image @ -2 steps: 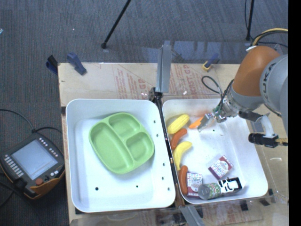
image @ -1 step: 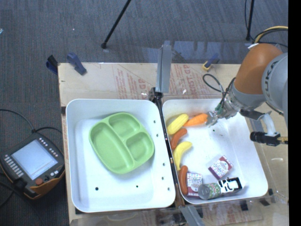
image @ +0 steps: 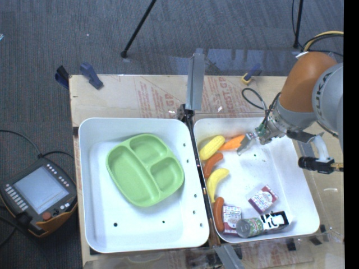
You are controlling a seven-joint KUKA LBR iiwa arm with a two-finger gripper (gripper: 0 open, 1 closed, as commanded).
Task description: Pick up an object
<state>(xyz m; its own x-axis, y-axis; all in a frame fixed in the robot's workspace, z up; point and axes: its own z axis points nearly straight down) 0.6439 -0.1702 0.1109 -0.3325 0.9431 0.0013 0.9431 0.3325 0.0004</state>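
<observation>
Carrot near right bin's far edge, beside released claw; bare floor mid-bin.

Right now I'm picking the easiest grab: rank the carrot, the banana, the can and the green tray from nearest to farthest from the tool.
1. Carrot, just left of the tool, at the right bin's top.
2. Banana, lower left, by the divider.
3. Can, at the right bin's bottom edge.
4. Green tray, in the left bin.

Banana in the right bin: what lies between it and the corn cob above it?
In the camera view, an orange-red sausage lies slantwise between the banana and the corn cob, along the right bin's left wall.
</observation>
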